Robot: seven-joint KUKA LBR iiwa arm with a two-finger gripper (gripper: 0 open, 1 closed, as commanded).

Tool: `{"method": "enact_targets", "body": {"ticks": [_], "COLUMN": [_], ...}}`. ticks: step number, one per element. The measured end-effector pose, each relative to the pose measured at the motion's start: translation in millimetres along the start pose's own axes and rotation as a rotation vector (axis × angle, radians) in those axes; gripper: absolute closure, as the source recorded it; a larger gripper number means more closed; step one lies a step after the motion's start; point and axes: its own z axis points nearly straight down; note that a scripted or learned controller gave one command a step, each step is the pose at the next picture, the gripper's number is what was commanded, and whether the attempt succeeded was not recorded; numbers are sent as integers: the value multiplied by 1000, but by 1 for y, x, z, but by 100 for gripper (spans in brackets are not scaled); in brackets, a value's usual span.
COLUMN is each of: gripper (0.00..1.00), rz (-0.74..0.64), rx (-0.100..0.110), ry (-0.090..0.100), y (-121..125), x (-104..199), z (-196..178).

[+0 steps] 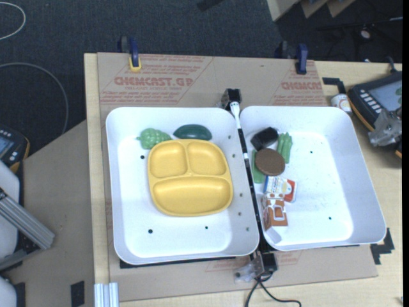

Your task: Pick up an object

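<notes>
Camera view: yellow divided tray (pixel 190 176) sits mid left bin (pixel 121 190), green pieces at its far edge. Small objects crowd right bin (pixel 332 171) against divider – brown disc (pixel 270 162), black block (pixel 264 136), cartons (pixel 278 200); wall hampers approach there

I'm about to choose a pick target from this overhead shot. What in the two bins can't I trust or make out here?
- Green item, right bin: partly hidden by the brown disc and black piece; shape unclear.
- Printed packets: overlapping, labels too small to read.
- Light green lump and dark green piece, left bin: tucked behind the yellow divided plate; lower edges hidden.
</notes>
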Motion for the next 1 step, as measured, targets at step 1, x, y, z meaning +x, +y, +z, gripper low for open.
{"method": "enact_targets", "body": {"ticks": [1], "gripper": [100], "rz": [-7], "rx": [-3], "ry": [1], "y": [1], "x": [30], "z": [68]}}
